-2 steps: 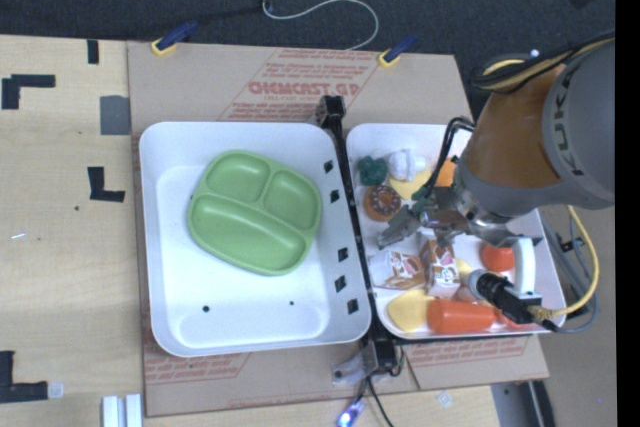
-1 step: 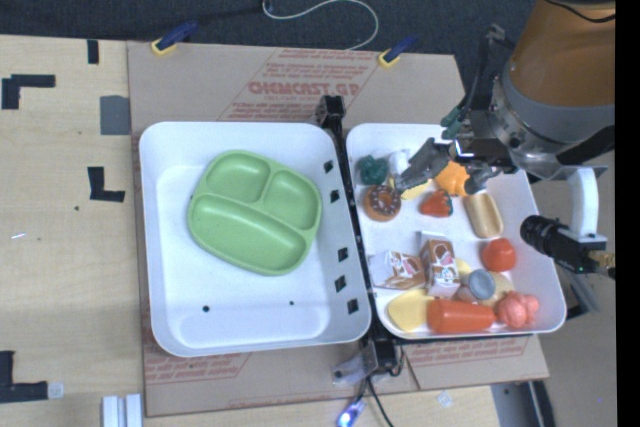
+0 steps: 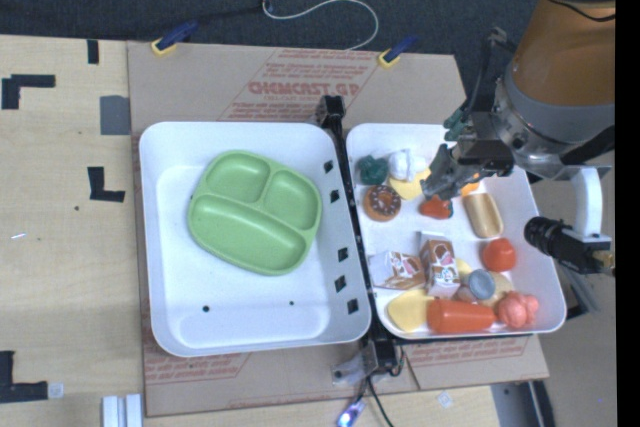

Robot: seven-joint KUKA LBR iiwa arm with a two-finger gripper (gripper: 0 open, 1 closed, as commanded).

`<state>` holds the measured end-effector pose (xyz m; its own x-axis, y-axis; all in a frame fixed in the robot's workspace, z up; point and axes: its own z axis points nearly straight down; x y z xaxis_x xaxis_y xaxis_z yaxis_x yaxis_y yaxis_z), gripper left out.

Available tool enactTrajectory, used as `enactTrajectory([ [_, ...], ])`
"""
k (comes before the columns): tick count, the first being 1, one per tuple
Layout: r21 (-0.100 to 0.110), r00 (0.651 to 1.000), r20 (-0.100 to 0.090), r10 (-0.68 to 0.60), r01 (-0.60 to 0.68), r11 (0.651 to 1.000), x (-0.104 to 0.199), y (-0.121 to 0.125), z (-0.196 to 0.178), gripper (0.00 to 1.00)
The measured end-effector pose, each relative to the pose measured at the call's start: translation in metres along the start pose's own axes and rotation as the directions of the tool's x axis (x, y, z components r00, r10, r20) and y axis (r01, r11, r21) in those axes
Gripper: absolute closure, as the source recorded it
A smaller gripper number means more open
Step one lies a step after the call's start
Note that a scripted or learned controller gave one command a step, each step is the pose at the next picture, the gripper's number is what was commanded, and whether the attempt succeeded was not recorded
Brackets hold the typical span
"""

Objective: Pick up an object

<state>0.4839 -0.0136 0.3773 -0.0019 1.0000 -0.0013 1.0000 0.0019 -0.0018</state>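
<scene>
My gripper (image 3: pixel 443 179) hangs low over the upper middle of the right bin (image 3: pixel 545 215), coming down from the orange-banded wrist at the right. Just below its tip lies a small red piece (image 3: pixel 435 208), and a yellow piece (image 3: pixel 405 187) sits to its left. A chocolate donut (image 3: pixel 381 203), a teal item (image 3: pixel 373 168) and a white item (image 3: pixel 400 161) lie near the bin's left wall. A hot dog bun (image 3: pixel 482 213) rests to the right of the red piece. I see nothing held in the gripper.
The left bin (image 3: pixel 170 245) holds a green divided plate (image 3: pixel 255 211). The front of the right bin carries a red tomato (image 3: pixel 497 255), two snack packets (image 3: pixel 440 263), an orange carrot (image 3: pixel 460 317), a yellow fruit (image 3: pixel 405 312) and a pink item (image 3: pixel 517 308).
</scene>
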Motion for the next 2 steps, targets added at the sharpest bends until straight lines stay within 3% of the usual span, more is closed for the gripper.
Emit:
enactTrajectory([
  [1,-0.003,1.0,-0.002,-0.006,0.006,1.0,0.067,0.0,-0.025,1.0],
  [2,-0.008,1.0,-0.004,-0.009,0.009,1.0,0.144,0.0,-0.094,1.0],
])
